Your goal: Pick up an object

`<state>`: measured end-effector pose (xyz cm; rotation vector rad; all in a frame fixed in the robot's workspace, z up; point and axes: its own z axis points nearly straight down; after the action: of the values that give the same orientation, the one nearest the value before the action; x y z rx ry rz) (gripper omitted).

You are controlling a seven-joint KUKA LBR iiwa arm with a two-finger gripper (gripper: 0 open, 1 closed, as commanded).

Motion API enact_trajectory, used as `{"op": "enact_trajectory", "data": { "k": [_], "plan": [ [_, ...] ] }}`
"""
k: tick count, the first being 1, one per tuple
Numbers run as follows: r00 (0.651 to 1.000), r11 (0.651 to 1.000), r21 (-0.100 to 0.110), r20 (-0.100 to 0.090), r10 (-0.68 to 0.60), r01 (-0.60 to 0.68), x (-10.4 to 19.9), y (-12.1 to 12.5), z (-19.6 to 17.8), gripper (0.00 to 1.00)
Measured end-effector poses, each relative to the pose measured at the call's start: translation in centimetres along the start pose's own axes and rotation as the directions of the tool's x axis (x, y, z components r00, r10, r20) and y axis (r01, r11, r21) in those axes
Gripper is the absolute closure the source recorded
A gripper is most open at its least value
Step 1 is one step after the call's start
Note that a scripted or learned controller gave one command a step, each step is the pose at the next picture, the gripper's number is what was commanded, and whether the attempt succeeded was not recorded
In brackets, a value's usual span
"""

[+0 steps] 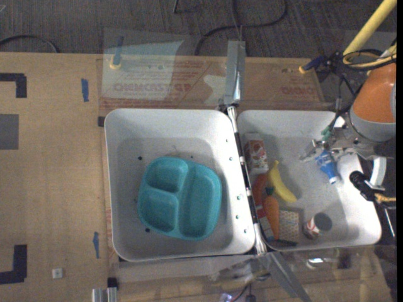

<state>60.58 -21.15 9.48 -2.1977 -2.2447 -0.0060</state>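
Note:
My gripper (pixel 325 151) hangs over the upper right part of the right bin (pixel 362 231), reaching in from the right under the orange band of the arm. A small blue and white object (pixel 328 167) sits right at its tip; whether it is gripped is unclear. To the left in the same bin lie a yellow banana (pixel 281 182), an orange carrot (pixel 271 210), a red and white packet (pixel 255 155), a tan checked square (pixel 289 222) and a small red and white cup (pixel 310 228).
The left bin (pixel 126 137) holds a teal divided plate (pixel 180 197). A metal divider (pixel 234 87) runs between the bins. Cables and a yellow rod (pixel 371 24) crowd the upper right beside the arm. A dark round spot (pixel 323 221) marks the right bin's floor.

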Motion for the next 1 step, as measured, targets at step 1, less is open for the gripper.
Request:
{"op": "enact_trajectory", "data": {
  "k": [1],
  "plan": [
    [1.000,1.000,-0.002,0.004,0.000,0.000,-0.20,1.53,-0.85,0.00]
  ]
}}
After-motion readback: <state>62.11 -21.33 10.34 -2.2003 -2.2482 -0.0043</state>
